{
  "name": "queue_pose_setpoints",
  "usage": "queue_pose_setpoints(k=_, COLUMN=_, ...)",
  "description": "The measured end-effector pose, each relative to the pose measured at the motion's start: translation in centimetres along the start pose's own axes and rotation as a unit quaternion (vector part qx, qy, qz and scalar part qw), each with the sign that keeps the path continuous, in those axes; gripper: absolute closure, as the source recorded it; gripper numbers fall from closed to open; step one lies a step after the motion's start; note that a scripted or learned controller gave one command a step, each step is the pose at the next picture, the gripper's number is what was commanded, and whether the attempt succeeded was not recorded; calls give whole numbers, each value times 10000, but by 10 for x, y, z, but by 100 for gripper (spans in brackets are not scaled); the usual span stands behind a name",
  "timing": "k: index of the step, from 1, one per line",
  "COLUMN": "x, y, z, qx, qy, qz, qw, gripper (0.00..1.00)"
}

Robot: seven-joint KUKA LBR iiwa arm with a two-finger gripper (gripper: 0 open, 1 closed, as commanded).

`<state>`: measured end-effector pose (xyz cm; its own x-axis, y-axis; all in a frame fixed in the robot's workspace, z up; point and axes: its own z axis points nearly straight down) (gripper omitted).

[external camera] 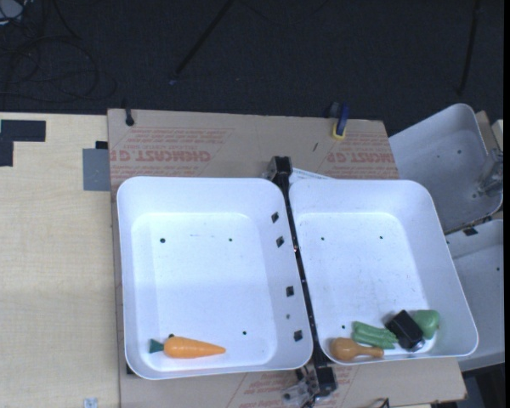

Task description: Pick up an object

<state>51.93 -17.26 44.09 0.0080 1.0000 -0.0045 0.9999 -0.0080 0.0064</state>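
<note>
Nothing is grasped yet: the carrot (194,347) lies alone in the left bin (136,228), likely the easiest target, and the claw's state I cannot tell

So the only robot bit I can make out is a small chunk of the grey arm (494,175) poking in at the far right edge, about halfway up. It's a sliver, pale grey with some darker detail. Which joint it is and how it's angled, honestly can't tell.
</note>
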Motion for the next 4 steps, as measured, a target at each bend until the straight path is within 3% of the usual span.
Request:
queue_pose_setpoints(k=1, x=83, y=-11, z=17, qx=51, qy=36, qz=-77, qw=10000, gripper=100)
queue_pose_setpoints(k=2, x=18, y=-17, z=175, qx=107, qy=31, qz=-9, qw=9999, gripper=100)
queue_pose_setpoints(k=3, x=54, y=-13, z=122, qx=26, qy=23, qz=-55, qw=10000, gripper=100)
queue_pose_setpoints(k=4, x=5, y=-45, z=53, qx=12, qy=8, qz=-20, qw=10000, gripper=100)
